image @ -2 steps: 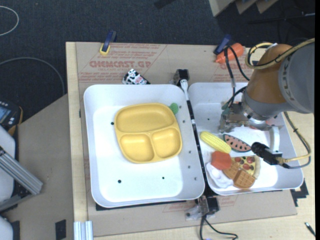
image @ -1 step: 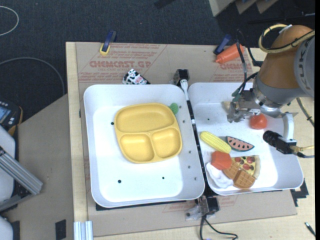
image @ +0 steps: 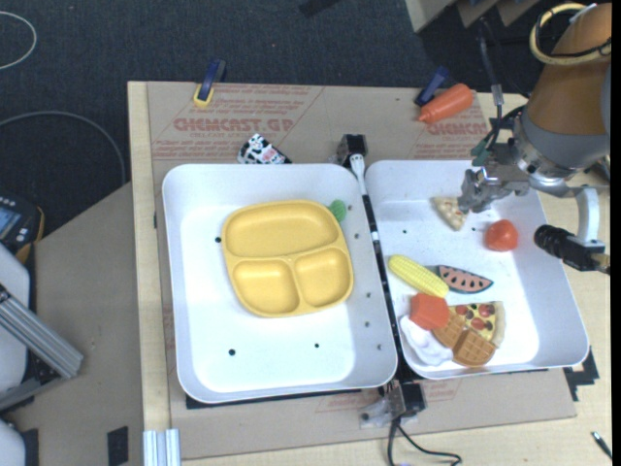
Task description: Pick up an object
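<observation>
camera view: the gripper (image: 475, 194) is seen low over the right bin (image: 553, 289), near that bin's far edge. it is reached in from the right side by the grey arm (image: 568, 115). whether anything is pinched cannot be told from here.

just beside the gripper, a small tan piece (image: 449, 212) is seen lying on the bin floor. it is a little toward the middle wall from the gripper's tip, and it may be touched by the tip, but this is too small to be sure of. a red tomato (image: 501, 235) is placed close by too, a bit nearer the front edge and toward the right edge. nothing is seen lifted off the floor.

the step in hand is judged to be the reach down for a grab, most likely for the tan piece. for the next move, the tip should be lined up right over the piece, lowered, and then closed on it before any lift is made.

more toys are piled toward the front left corner of the right bin: a corn cob (image: 418, 276), a watermelon slice (image: 464, 280), a pizza slice (image: 482, 316) and a waffle (image: 466, 343). a yellow tray (image: 286, 257) is set in the middle of the left bin (image: 194, 328).
</observation>
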Controlling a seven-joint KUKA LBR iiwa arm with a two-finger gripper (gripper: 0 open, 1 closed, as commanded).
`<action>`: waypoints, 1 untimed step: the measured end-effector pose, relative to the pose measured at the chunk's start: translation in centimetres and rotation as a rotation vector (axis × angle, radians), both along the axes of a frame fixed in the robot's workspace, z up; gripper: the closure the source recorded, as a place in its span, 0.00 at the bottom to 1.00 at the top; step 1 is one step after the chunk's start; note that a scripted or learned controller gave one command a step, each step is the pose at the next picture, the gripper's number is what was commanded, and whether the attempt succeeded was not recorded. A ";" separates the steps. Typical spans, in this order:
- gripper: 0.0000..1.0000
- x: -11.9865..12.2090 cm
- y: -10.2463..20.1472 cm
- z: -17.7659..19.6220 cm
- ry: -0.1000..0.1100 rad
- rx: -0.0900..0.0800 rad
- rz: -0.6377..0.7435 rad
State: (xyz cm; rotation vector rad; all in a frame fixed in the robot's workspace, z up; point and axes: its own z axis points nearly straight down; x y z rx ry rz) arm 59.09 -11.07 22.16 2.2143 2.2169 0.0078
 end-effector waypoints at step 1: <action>1.00 0.1 0.0 0.4 0.005 0.001 0.000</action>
